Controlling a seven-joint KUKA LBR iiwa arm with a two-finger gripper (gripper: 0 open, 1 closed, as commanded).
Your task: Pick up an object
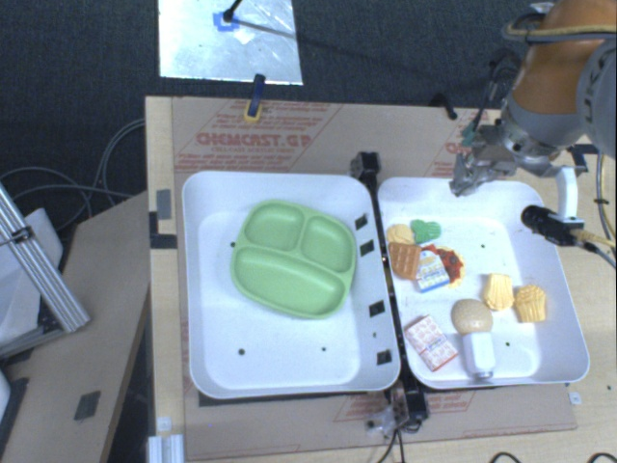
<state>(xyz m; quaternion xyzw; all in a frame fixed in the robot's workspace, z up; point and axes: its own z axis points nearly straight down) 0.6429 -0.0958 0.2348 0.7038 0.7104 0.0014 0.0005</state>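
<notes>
- above the right bin's (540, 258) far rim: gripper (467, 183), open or closed i cannot tell, nothing seen held
- inside right bin: waffle (404, 259), green toy (424, 230), white cylinder (478, 351)
- left of right bin: green plate (292, 258)

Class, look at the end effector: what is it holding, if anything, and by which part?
Nothing. The end effector hangs above the right bin's far edge, with nothing between its fingers.

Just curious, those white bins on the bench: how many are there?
2. The left bin holds a green divided plate; the right bin, touching it along the middle, holds small toy foods. Nothing seems hidden.
</notes>
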